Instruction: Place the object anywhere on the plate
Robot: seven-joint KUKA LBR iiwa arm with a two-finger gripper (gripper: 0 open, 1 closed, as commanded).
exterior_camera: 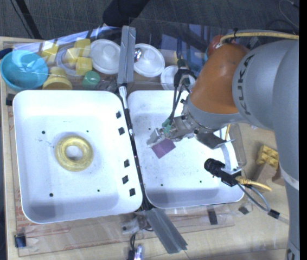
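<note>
Left bin [34, 107]: white, and there's the plate [74, 152], a yellow-gold ring shape, lying flat near the middle.
Right bin [142, 112]: white, touching the left one along the divider.
Object [162, 147]: small purple piece, right bin, tilted, at the tip of the end effector.
End effector [161, 137]: down in the right bin, and it looks clamped on the purple object's upper edge.
Arm [218, 85]: orange band, sweeping in from the right.

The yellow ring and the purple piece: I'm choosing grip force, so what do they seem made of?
Yellow ring: probably glossy plastic or glazed ceramic, given its bright highlights. Purple piece by the gripper: flat and matte, maybe foam or card; too small to be sure.
</note>
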